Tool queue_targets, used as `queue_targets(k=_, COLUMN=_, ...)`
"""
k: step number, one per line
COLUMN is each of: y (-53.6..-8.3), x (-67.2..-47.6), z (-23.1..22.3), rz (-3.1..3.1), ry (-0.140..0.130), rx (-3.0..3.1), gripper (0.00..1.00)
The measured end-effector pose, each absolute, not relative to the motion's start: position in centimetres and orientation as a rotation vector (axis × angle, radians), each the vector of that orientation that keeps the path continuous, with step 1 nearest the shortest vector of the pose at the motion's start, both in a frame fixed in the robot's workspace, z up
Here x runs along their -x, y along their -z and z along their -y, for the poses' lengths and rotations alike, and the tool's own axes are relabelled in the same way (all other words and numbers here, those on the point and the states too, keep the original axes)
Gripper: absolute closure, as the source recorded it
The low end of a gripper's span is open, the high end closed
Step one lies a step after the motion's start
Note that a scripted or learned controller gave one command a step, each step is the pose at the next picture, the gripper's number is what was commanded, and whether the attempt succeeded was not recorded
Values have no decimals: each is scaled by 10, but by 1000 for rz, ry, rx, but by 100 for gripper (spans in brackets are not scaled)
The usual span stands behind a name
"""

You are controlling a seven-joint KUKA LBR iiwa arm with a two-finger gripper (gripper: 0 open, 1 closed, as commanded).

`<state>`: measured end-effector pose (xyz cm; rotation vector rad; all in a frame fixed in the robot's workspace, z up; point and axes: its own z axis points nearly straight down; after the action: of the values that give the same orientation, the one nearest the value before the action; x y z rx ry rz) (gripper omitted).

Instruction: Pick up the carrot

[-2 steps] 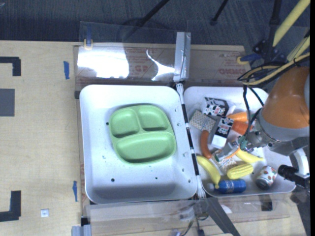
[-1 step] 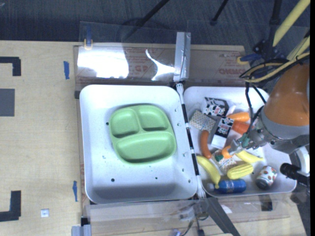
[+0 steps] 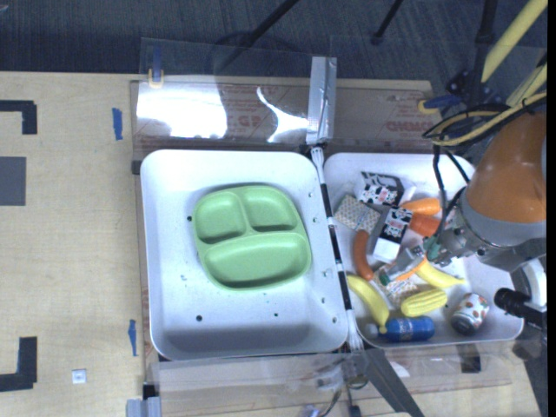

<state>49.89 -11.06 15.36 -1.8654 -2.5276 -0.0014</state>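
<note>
The left bin (image 3: 165, 259) is holding one green plate (image 3: 250, 234) with three compartments. The right bin (image 3: 495, 341) is holding a crowded heap: one carrot (image 3: 360, 254) lying beside the divider, two bananas (image 3: 367, 298), one corn cob (image 3: 422, 301), one blue bottle (image 3: 408, 327). The jaws (image 3: 434, 248) are hovering over the heap's middle; whether they are spread, I cannot tell.

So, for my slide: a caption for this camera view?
KUKA arm's gripper over the cluttered right bin near the carrot; green plate in left bin.
</note>
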Motion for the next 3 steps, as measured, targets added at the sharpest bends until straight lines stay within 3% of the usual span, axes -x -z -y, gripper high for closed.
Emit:
queue_targets(k=1, y=-103, x=-513, z=156, rz=2569, ry=17, rx=1828, gripper=0)
queue_targets(k=2, y=-163, x=-564, z=201, rz=2706, ry=1, rx=1606, gripper=0)
queue_targets(k=3, y=-167, x=-602, z=168, rz=2824, ry=2, rx=1392, gripper=0)
